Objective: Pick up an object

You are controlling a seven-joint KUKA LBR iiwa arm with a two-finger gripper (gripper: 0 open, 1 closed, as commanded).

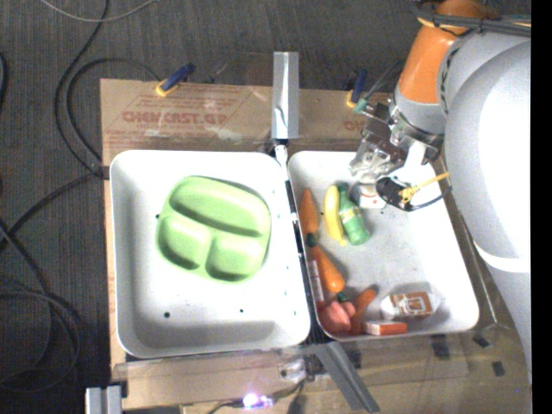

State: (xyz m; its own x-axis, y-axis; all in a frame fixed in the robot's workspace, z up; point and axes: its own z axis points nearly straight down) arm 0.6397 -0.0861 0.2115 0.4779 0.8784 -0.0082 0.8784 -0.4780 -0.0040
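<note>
The right bin (448,257) holds several toy foods. A yellow banana (331,214) and a green bottle (353,222) lie side by side near its back, with an orange carrot (308,214) against the left wall. My gripper (373,184) hangs low over the back of this bin, just right of the bottle's upper end and very close to it. Nothing shows as lifted. A second carrot (328,271), a red fruit (336,316), a short carrot (363,299), a small carton (410,303) and a flat orange-white box (385,327) lie along the front.
The left bin (129,300) carries a green divided plate (216,228). A metal bar (285,102) stands behind the rim between the bins. The arm's large grey body (500,162) overhangs the right bin's right side. Cables run over the floor at left.
</note>
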